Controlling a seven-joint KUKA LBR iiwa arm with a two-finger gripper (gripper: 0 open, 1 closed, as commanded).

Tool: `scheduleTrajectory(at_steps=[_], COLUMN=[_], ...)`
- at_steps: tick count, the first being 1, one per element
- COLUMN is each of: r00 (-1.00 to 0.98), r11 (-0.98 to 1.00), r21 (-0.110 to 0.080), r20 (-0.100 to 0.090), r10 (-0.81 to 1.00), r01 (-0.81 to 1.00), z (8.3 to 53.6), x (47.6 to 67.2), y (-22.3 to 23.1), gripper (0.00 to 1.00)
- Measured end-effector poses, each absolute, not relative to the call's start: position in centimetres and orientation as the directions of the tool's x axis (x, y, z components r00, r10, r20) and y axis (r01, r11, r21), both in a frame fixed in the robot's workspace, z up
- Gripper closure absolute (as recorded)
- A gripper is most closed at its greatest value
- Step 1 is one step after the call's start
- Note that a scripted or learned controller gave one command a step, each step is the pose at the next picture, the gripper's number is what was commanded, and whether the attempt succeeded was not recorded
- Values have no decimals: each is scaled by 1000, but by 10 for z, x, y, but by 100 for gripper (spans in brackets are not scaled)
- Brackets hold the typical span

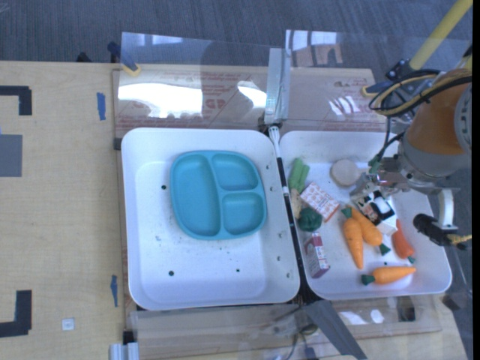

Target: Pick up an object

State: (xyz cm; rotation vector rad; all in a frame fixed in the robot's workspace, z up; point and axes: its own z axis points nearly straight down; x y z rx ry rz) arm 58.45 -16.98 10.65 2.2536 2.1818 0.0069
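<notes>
Claw (375, 198) down in right bin (439, 280), low over the clutter near its middle; finger state impossible to tell, nothing visibly clamped between them. Just under the claw: small black-and-white item (381, 208), identity unclear. Touching that, two carrots (358, 235) side by side, tilted. Third carrot (391, 274) lying flat near the front rim. Fourth carrot (403, 243) by the right wall. Round beige disc (345, 172) near the back, left of the claw. Green vegetable (299, 174) and dark green piece (309, 219) along the left wall, patterned box (320, 200) between, red packet (318, 254) toward the front. Left bin (142, 223) holding a teal divided plate (218, 194). Both bins on the counter (52, 201).
</notes>
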Motion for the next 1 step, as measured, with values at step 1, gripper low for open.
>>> scheduleTrajectory(at_steps=[1], r00=[40], r11=[-40], r21=[12], r20=[2], r10=[999], r01=[999], z=[247], x=[660], y=[-75], gripper=[100])
